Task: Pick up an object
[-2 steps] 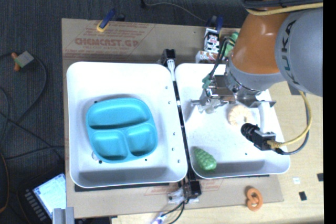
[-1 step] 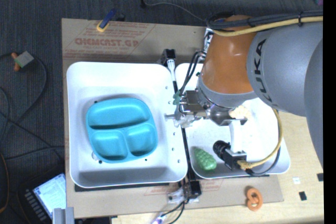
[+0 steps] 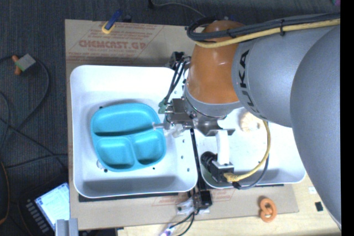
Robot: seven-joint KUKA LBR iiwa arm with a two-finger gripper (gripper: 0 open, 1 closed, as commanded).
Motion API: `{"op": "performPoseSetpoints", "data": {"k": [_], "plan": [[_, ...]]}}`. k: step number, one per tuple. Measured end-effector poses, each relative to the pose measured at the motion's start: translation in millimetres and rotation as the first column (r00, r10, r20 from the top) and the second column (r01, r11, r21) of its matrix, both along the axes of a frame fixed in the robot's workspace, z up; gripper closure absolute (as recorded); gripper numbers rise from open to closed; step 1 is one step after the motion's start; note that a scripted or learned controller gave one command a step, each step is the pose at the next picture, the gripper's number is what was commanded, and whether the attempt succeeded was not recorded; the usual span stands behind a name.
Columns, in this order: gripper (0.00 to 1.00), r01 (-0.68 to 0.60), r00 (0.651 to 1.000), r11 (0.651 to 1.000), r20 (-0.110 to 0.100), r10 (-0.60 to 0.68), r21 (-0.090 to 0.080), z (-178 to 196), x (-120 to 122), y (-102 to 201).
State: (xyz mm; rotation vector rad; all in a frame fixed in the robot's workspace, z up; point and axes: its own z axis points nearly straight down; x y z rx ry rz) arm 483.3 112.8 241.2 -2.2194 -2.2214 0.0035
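A light blue divided plate (image 3: 124,135) with three compartments lies in the left white bin (image 3: 83,85), a little left of its middle. My gripper (image 3: 167,125) hangs low over that bin's right side, right at the plate's right rim, under the orange wrist band. From above I cannot tell whether it touches the plate. A small cream-coloured object (image 3: 249,123) lies in the right bin (image 3: 287,174), partly hidden by the arm.
The arm's grey body covers most of the right bin. On the bench in front of the bins lies a small orange ring-shaped piece (image 3: 267,208). A blue and yellow clip (image 3: 112,21) sits at the cardboard's far edge.
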Motion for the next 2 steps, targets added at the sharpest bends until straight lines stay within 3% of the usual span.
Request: {"op": "performPoseSetpoints", "data": {"k": [1,2], "plan": [[1.00,-0.001,1.000,1.000,0.000,0.001,0.000,-8.5,-0.4,86.6],[1.00,0.000,1.000,1.000,0.001,0.000,-0.002,-49.5,113.0,112.2]]}}
